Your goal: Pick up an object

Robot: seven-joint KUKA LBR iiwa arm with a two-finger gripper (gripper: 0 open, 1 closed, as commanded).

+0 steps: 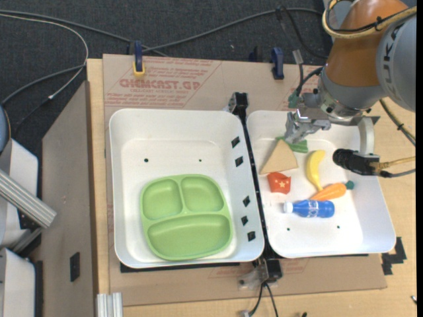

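I work from one fixed camera, mounted above the tabletop and looking down at a slant. It sits far enough back to take in both white bins — the left bin and the right bin — side by side, with dark floor beyond the far edge. The arm reaches in from the view's right.
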